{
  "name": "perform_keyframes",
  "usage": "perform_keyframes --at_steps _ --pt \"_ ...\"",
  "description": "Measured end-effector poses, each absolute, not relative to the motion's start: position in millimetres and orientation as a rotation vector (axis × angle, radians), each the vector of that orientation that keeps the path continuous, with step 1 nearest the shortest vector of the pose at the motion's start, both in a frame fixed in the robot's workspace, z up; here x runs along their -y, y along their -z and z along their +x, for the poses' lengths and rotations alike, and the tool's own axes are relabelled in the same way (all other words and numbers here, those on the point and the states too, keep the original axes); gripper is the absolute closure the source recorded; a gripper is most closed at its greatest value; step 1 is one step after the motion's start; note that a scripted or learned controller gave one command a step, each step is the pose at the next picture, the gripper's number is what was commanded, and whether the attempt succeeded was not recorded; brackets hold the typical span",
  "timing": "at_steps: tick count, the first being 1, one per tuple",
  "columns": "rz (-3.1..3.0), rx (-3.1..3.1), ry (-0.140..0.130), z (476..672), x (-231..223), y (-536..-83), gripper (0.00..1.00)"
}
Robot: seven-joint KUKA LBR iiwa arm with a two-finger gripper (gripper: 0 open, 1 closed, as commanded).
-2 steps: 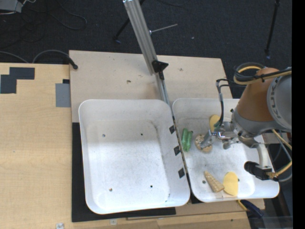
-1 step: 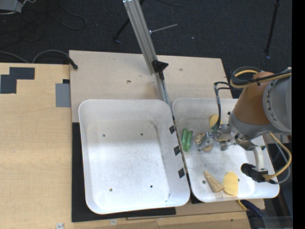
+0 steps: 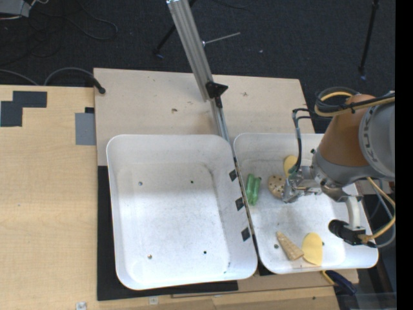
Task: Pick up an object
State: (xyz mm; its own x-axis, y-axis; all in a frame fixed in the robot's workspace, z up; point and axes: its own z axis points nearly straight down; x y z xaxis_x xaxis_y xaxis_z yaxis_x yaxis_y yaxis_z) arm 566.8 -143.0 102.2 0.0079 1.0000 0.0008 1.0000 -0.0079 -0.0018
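My gripper [image 3: 291, 193] is low in the right bin [image 3: 361, 257], reaching in from the right. It hangs right beside a round tan perforated piece [image 3: 276, 185] and just below a yellow object [image 3: 290, 165]. A green object [image 3: 252, 189] lies against the bin's left wall. A tan wedge [image 3: 290, 245] and a yellow rounded piece [image 3: 313, 248] rest near the bin's front edge. Nothing shows between the fingers.
The left bin [image 3: 122, 173] sits beside the right one, with black clips along the shared wall. A slanted metal rail [image 3: 197, 50] rises behind the bins. Cables hang by the arm at the right.
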Motion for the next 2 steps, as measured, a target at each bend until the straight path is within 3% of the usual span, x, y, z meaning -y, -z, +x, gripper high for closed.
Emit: perform_keyframes --at_steps 2 --pt "-2.223 2.225 0.003 568.8 153 -206 1.0"
